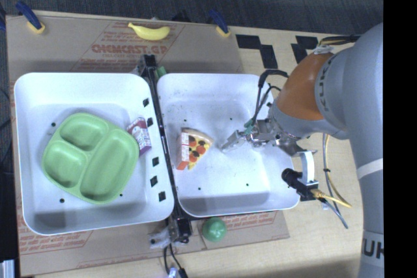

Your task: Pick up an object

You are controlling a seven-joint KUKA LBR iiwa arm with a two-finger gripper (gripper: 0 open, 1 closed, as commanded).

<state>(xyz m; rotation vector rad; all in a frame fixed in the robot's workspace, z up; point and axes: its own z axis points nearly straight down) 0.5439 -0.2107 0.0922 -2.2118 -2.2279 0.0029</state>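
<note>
Two shallow white bins sit side by side on a bench (260, 42). In the right bin (215, 205), at centre frame, a toy pizza slice (193, 148) lies near the bin's left wall. The gripper (229, 141) reaches in from the right, just beside the slice; whether it is spread or pressed together cannot be told. The left bin (32, 101) holds a green divided plate (90, 157) and a small dark red packet (139, 135). A yellow banana (149, 30) lies at upper centre, a green ball (213, 228) at lower centre.

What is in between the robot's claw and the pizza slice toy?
Nothing. In the camera view, just bare white floor of the right bin separates the gripper from the pizza slice toy.
</note>
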